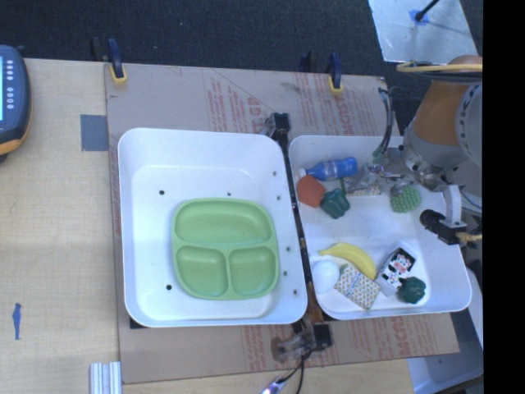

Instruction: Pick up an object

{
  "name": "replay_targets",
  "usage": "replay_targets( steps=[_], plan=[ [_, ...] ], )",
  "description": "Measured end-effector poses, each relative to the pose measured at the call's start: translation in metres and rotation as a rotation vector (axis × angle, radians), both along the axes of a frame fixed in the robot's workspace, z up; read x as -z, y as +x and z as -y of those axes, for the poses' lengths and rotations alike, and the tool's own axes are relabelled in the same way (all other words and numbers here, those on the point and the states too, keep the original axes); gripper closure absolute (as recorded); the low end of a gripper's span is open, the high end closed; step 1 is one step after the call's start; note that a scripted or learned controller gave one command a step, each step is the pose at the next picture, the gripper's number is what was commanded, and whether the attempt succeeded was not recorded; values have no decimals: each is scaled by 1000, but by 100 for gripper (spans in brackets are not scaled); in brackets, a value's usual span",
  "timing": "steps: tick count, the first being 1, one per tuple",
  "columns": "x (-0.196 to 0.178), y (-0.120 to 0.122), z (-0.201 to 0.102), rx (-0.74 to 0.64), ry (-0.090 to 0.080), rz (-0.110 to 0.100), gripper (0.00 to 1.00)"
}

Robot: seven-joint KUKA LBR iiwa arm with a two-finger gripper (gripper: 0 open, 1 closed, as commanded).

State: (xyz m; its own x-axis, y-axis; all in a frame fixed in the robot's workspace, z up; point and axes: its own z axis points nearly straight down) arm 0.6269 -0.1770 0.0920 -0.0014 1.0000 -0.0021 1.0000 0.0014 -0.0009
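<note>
Pincer (379, 173) lowered into right bin (459, 298), near its far edge.
Grip state impossible to tell; blue bottle (333, 169) just beside, banana (351, 256) nearer the front.

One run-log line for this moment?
phase: reach | gripper: low in right bin, by blue bottle | grasp: none seen | left bin: green tray

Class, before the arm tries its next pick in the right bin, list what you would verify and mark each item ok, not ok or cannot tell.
1. Gripper is over the right bin: ok.
2. Finger opening visible: cannot tell.
3. Object already held: cannot tell.
4. Blue bottle lies near the gripper: ok.
5. Banana is free of neighbours: not ok, it touches the white ball.
6. Green divided plate lies apart in the left bin: ok.
</note>
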Motion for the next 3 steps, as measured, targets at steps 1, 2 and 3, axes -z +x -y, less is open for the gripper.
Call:
replay_targets(
  steps=[1, 2, 3],
  plan=[
    [-166, 34, -79, -12, 2, 18, 0],
    [-86, -63, 38, 11, -1, -14, 0],
    [-73, 5, -6, -8, 2, 1, 0]
  ],
)
